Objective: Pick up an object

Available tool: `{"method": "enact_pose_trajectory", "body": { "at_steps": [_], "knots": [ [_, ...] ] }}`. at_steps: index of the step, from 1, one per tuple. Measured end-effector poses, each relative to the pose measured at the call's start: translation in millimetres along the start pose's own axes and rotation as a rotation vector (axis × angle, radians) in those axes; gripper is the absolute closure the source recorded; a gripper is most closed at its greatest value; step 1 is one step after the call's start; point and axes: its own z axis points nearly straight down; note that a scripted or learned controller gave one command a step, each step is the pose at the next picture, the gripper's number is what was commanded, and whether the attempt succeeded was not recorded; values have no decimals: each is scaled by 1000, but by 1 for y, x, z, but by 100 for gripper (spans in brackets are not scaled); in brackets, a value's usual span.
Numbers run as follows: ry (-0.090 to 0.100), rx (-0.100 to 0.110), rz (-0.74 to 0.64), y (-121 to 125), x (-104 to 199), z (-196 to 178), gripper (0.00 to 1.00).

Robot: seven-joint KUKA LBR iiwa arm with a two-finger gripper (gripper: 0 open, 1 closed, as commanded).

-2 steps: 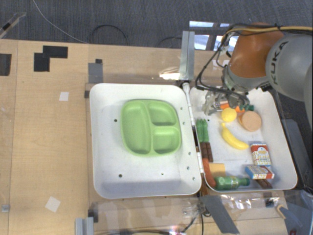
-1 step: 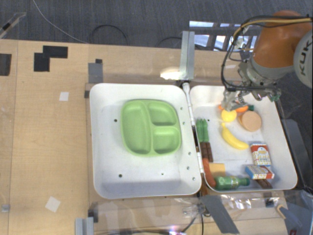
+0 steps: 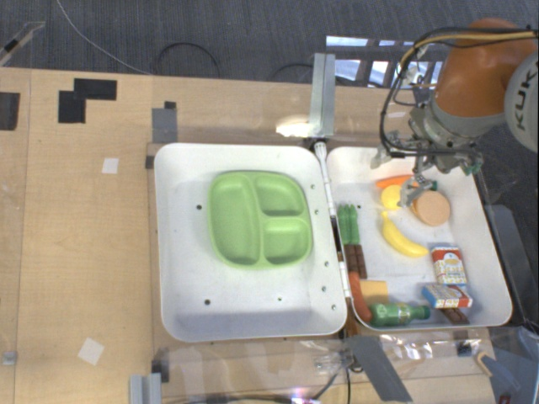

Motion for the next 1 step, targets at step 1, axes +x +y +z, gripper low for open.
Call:
{"method": "enact_pose_trajectory", "body": {
  "at_steps": [1],
  "knots": [
    [-4, 3, 5, 13, 10, 49, 0]
  ]
}}
